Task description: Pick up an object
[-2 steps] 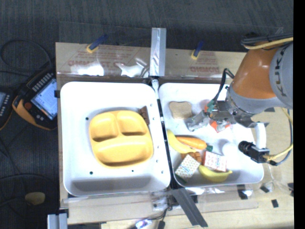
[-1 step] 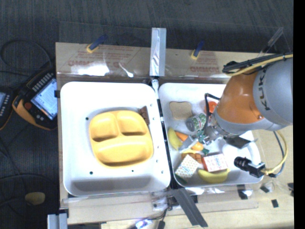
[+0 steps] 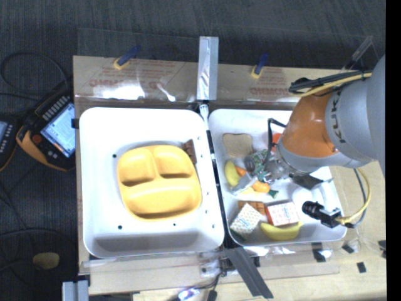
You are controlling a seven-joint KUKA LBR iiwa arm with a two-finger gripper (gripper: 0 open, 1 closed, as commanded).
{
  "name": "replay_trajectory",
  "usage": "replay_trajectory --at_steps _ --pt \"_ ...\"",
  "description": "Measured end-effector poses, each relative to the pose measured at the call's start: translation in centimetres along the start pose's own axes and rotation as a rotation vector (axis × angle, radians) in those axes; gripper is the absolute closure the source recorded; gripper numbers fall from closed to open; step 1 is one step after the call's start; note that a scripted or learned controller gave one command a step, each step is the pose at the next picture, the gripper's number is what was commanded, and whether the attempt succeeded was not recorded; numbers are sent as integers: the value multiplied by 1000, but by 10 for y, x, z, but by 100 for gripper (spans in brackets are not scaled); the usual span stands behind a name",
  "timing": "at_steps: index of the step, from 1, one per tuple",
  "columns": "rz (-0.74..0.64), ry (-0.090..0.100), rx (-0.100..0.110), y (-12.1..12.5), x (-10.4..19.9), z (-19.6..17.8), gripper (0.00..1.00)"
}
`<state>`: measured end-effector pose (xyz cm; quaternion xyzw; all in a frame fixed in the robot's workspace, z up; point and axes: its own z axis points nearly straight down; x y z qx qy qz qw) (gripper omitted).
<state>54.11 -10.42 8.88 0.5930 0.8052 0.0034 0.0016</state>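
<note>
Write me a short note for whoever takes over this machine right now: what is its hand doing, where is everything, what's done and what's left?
Hand: low in the right bin, down among the clutter; whether it grips anything cannot be seen.
Things: in the right bin, a banana, a red-and-white box, a checkered packet, a tan slice and small toy foods. In the left bin, a yellow tray.
Done: arm has reached the pile.
Left: nothing is visibly lifted yet; grasp one object and raise it.
</note>
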Motion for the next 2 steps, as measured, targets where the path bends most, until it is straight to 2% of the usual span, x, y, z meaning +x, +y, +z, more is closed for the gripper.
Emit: replay_trajectory --at_steps 1,2 --pt "0 1 -5 2 0 -9 100" --pt "64 -2 10 87 65 -93 100"
